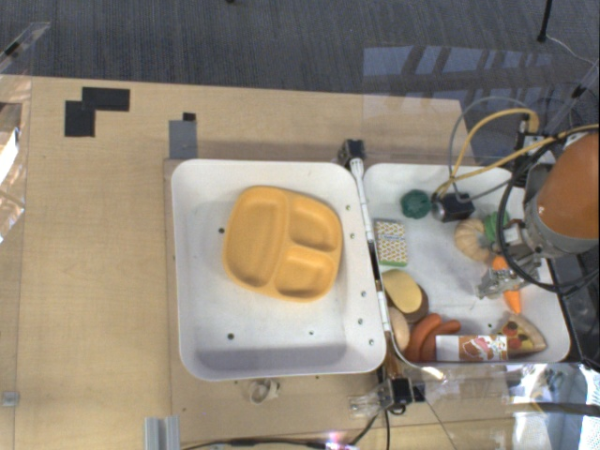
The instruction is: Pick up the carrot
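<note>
At the near edge of the right bin point(559, 343), toward 5 o'clock in the view, a small bottle with a red and white label point(480, 348) lies on its side, with a slice of pizza point(525, 334) just beside its right end and a pair of red sausages point(433, 334) touching its left end. Just beyond the sausages, a potato point(405, 292) rests against the bin's left wall, and at its 12 o'clock lies a small box with a green dotted face point(392, 242). The carrot point(512, 299) is in the right half of this bin, at about 4 o'clock in the view, a short orange piece lying on the white floor just beyond the pizza slice. The jaws point(494, 280) hang right over the carrot's upper end, at its 11 o'clock; whether they are spread or closed cannot be told, and nothing can be seen between them. The grey arm with its orange band point(574, 195) crowds in from 3 o'clock and covers that side of the bin. A tan lumpy object point(473, 237) sits just past the jaws, close enough to crowd them, and farther on a dark green round object point(416, 203) lies next to a black fitting with yellow and black cables point(487, 148) looping over the far rim. The left bin point(192, 279) holds a yellow divided plate point(281, 242), well apart from the carrot, and both bins sit on the wooden counter point(94, 279).
</note>
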Available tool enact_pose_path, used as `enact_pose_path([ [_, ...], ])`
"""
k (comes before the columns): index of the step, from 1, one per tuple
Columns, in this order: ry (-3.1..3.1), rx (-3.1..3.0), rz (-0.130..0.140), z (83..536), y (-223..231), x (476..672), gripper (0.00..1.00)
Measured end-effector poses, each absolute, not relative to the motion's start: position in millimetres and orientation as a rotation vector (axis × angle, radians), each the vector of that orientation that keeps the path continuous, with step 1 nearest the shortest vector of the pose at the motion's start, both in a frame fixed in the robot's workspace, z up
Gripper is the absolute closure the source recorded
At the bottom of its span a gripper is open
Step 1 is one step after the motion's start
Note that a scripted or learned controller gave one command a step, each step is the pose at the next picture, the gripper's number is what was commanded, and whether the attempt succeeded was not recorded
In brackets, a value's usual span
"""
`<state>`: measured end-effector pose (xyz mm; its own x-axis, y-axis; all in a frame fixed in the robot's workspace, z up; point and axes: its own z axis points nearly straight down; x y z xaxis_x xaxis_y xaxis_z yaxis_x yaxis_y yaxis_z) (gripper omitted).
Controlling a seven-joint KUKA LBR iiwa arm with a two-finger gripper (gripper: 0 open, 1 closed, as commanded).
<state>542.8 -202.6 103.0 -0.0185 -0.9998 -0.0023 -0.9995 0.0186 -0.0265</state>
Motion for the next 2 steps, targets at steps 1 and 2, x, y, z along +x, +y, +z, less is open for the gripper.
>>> enact_pose_path([
  [1, 2.184, -2.238, -0.014, 163.9, -142.2, 595.3, 1.00],
  [2, 2.193, -2.235, -0.008, 161.2, -145.7, 593.1, 0.00],
])
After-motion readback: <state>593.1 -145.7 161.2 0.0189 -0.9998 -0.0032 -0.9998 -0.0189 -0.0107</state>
